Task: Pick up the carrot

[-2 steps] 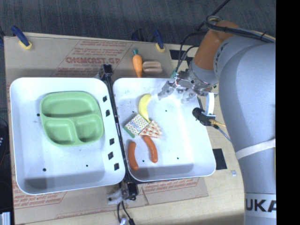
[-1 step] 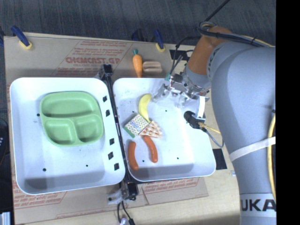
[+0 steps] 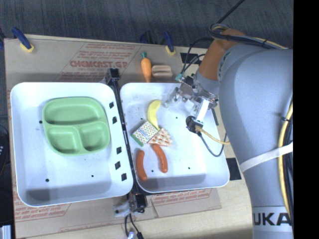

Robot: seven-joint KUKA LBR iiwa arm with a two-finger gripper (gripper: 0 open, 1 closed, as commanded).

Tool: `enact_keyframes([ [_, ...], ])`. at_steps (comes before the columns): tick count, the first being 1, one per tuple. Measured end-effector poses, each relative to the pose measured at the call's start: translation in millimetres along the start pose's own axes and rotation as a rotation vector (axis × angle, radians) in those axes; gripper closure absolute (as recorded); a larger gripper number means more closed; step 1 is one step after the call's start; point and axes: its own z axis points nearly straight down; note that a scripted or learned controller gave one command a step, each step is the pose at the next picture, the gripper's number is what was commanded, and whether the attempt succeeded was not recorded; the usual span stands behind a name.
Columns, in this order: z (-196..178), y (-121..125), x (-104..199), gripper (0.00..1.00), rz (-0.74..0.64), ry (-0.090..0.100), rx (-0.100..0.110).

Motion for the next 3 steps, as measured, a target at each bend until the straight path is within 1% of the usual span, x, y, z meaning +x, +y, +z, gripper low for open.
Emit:
enact_keyframes([
  [1, -1, 4, 1, 0.0, -0.183, 0.0, -0.003],
  [2, -13, 3, 2, 0.0, -0.089, 0.0, -0.005],
  [3, 0, 4, 2, 0.0, -0.227, -0.001, -0.001],
])
